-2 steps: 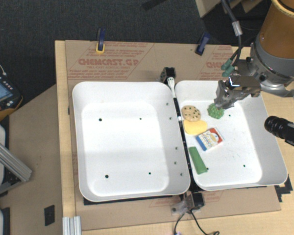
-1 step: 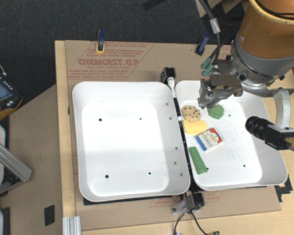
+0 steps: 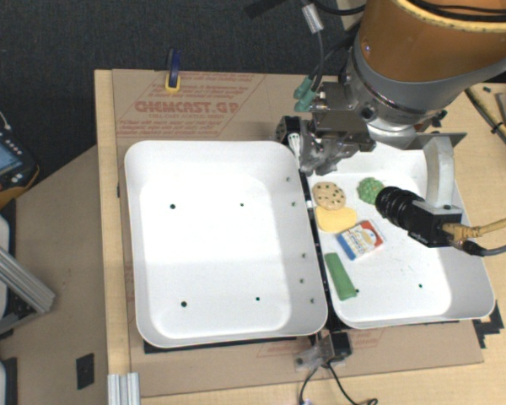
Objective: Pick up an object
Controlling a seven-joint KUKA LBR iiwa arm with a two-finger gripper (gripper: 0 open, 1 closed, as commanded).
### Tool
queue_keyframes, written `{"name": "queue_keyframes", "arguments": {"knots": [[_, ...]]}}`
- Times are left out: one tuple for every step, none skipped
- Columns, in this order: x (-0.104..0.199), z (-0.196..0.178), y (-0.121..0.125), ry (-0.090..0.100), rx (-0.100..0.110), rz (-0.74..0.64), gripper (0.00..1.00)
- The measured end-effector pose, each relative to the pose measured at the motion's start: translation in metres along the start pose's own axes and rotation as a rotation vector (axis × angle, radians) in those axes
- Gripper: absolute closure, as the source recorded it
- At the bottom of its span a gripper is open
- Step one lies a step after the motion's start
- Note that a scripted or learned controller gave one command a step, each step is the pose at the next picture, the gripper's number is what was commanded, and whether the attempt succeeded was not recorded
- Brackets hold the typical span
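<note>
The right bin (image 3: 438, 298) holds a round tan cookie (image 3: 328, 195), a pale yellow piece (image 3: 336, 219) just below it, a small blue, white and red packet (image 3: 359, 240), a green stick (image 3: 340, 276) near the bin's left wall, and a fuzzy green lump (image 3: 370, 189) partly hidden by the arm's fittings. My gripper (image 3: 320, 165) hangs at the far left corner of this bin, just above the cookie. Nothing shows between its fingers.
The left bin (image 3: 152, 218) lies beside it, sharing a middle wall. Both bins rest on a cardboard sheet (image 3: 194, 99) with a blue and yellow clip (image 3: 174, 72) at its far edge. The arm's big orange and grey body overhangs the right bin's far side.
</note>
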State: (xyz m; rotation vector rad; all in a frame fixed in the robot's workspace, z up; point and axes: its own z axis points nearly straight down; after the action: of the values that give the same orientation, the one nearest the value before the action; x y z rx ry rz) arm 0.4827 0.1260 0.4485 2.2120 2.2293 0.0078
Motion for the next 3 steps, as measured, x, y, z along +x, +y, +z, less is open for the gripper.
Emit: {"name": "queue_keyframes", "arguments": {"knots": [[0.020, -0.044, -0.003, 0.000, -0.001, 0.004, 1.00], [0.020, -0.052, -0.003, -0.002, 0.000, 0.006, 1.00], [0.104, -0.014, -0.004, -0.003, 0.011, -0.001, 1.00]]}}
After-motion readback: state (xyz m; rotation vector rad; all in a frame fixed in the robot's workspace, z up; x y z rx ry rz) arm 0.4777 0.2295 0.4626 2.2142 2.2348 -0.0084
